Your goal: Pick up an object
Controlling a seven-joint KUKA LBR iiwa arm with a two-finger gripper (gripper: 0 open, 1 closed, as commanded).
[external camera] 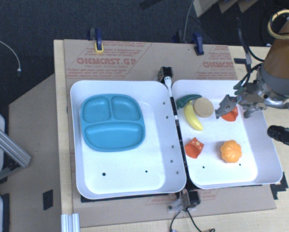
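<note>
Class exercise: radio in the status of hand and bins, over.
Hand low over right bin, at red object. Grasp unconfirmed. Banana, tan ball, orange object nearby.

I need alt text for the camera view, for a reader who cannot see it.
The gripper hangs over a red object in the right bin, near a banana, a tan ball, an orange fruit and a red piece. The left bin holds a blue divided plate.

My bench (135, 57) is a brown board. Two white bins sit on it, the left bin (125, 178) touching the right bin (260, 173).
</note>
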